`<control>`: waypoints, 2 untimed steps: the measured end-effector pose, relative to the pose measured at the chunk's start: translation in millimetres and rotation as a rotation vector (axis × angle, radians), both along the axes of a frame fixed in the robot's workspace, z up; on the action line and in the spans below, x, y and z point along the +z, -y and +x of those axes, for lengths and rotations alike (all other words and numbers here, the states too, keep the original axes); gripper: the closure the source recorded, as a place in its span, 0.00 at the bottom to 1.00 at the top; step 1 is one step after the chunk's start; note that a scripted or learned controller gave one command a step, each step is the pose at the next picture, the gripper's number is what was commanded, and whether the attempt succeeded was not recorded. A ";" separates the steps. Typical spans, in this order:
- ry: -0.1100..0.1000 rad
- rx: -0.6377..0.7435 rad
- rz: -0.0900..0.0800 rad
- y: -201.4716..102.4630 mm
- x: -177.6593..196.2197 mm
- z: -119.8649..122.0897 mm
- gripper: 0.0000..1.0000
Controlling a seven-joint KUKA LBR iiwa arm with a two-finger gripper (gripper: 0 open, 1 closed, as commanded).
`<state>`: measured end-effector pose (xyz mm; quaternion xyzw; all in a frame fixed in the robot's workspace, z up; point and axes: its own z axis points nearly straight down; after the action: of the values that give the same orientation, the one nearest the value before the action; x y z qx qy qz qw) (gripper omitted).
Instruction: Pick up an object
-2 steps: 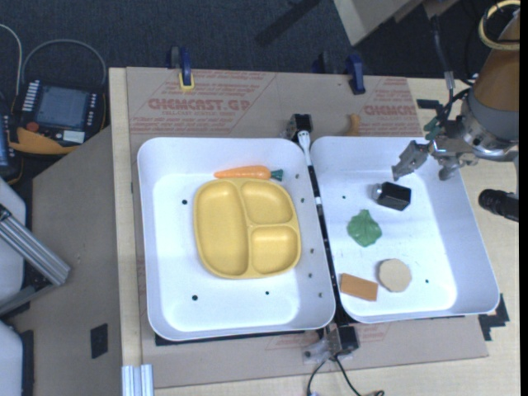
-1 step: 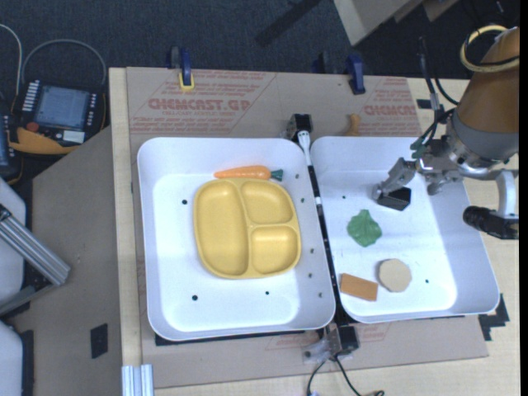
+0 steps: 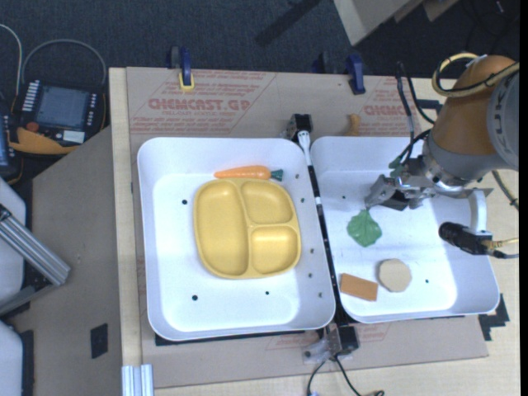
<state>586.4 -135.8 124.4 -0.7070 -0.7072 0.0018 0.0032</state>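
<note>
Cardboard-topped bench (image 3: 247, 97) on dark carpet (image 3: 165, 15) bears two white bins (image 3: 165, 221); gripper (image 3: 381, 195) state: cannot tell.

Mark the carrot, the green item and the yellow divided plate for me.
carrot (image 3: 242, 172), camera view, middle of its orange body.
green item (image 3: 364, 228), camera view, its centre.
yellow divided plate (image 3: 219, 226), camera view, floor of the large left compartment.

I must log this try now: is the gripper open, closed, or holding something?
Gripper: cannot be told; it hangs in the right bin, just above the green piece, with nothing seen held.
</note>
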 end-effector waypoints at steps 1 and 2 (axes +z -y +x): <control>0.019 -0.004 -0.012 5.2 -31.3 4.1 0.00; 0.026 -0.004 -0.014 5.8 -19.6 5.4 1.00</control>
<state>591.9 -141.6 104.7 -0.7082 -0.7059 -0.0022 -0.0109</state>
